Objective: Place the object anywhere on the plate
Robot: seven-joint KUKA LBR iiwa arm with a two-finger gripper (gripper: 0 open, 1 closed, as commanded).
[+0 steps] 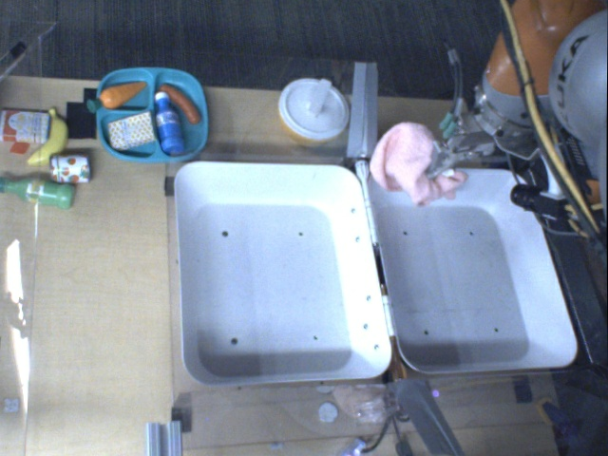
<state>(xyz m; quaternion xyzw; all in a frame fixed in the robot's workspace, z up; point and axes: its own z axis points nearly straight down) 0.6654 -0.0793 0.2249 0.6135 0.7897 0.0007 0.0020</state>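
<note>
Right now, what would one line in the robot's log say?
end effector: shut on pink cloth | cloth: lifted over right bin far-left corner | plate: left, beyond bins | placement: not yet done

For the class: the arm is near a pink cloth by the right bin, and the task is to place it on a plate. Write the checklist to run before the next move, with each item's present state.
1. Pink cloth between the gripper fingers: ok; it looks pinched at its right side.
2. Cloth lifted off the right bin: cannot tell; it overlaps the rim.
3. Divided blue plate located: ok, far left.
4. Free room on it: not ok; toy food fills the sections.
5. White lidded container on the way: not ok.
</note>
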